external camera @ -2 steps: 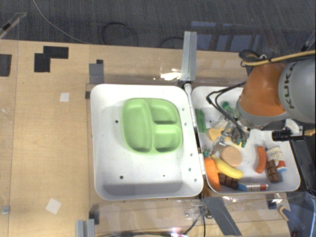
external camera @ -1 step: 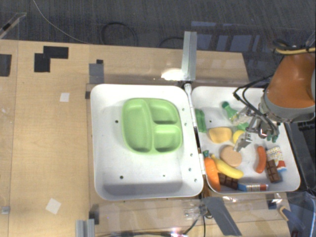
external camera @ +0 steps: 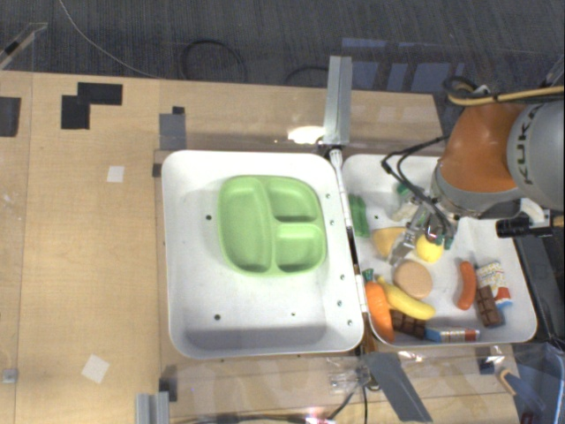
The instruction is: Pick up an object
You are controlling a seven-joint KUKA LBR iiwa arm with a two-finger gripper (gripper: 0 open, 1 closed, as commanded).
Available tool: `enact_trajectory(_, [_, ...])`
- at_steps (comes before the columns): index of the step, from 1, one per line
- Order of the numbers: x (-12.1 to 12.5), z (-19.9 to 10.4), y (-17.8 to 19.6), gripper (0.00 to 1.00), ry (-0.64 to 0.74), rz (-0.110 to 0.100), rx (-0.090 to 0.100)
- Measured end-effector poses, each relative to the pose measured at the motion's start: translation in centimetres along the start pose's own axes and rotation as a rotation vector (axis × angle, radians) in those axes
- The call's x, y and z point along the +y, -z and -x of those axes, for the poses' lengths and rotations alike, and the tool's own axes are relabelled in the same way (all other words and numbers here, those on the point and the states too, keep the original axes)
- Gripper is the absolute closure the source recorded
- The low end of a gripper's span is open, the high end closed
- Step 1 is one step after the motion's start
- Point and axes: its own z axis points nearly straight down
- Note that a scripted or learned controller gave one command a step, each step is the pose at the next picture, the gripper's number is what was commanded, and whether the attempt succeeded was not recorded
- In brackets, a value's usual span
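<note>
i saw the gripper [external camera: 422,238] low in the right bin [external camera: 526,323], fingers slightly apart, straddling a small yellow lemon [external camera: 430,251]; grip not confirmed. wooden bench [external camera: 79,263], dark carpet behind. left bin [external camera: 190,325] held a green divided tray [external camera: 269,223]. lemon sat mid-bin, above a tan round bun [external camera: 413,280].

A green divided tray [external camera: 270,223] lies in the left white bin [external camera: 190,325], turned slightly askew. The wooden bench [external camera: 79,263] carries black square markings [external camera: 88,102] at its far left, with dark carpet [external camera: 221,16] beyond
</note>
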Motion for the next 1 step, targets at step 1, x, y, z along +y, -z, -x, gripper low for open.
enact_trajectory(1, [0.21, 0.35, 1.42, 1.0, 0.004, 0.003, -0.012])
